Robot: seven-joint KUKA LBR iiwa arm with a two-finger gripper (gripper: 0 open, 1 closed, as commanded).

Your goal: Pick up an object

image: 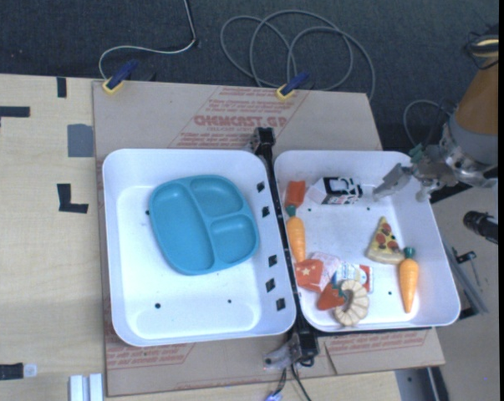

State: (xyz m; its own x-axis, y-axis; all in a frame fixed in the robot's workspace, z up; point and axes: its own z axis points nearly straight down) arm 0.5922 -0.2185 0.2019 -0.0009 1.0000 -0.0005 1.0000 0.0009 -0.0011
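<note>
Fingers (pixel 391 180) of the gripper (pixel 406 184) stand spread apart and we see nothing between them. Just below them lies the pizza slice (pixel 384 242), a yellow wedge with red spots, flat in the right bin (pixel 435 232).
</note>
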